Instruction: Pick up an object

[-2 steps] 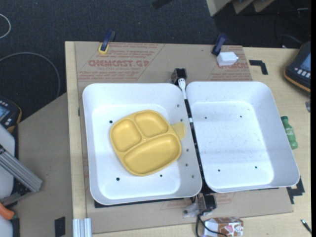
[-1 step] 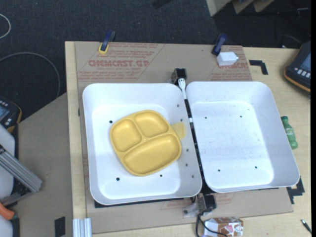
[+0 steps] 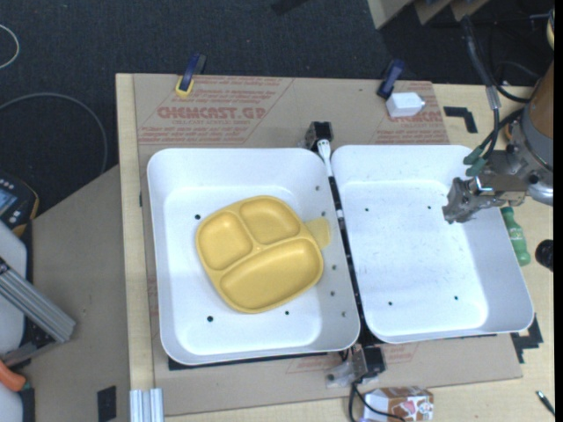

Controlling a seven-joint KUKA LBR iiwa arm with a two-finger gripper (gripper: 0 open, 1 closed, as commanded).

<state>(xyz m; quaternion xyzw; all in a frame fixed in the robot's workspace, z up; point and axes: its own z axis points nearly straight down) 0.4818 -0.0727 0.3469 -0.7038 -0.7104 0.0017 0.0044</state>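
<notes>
Camera view: the arm enters from the right of the right bin (image 3: 493, 310), its gripper (image 3: 457, 207) hanging over that bin's upper right part, near the right wall. Whether it is wide, narrow or holding anything cannot be told. A yellow divided plate (image 3: 259, 253) lies left of the right bin, in the left bin (image 3: 167, 236). Both bins rest on a cardboard-covered bench (image 3: 264, 108) over dark carpet (image 3: 79, 25).

A divided plate (image 3: 258, 253) lies in the left bin (image 3: 167, 236). Right of that plate sits the second bin (image 3: 422, 315), the claw (image 3: 459, 207) above its right part.
</notes>
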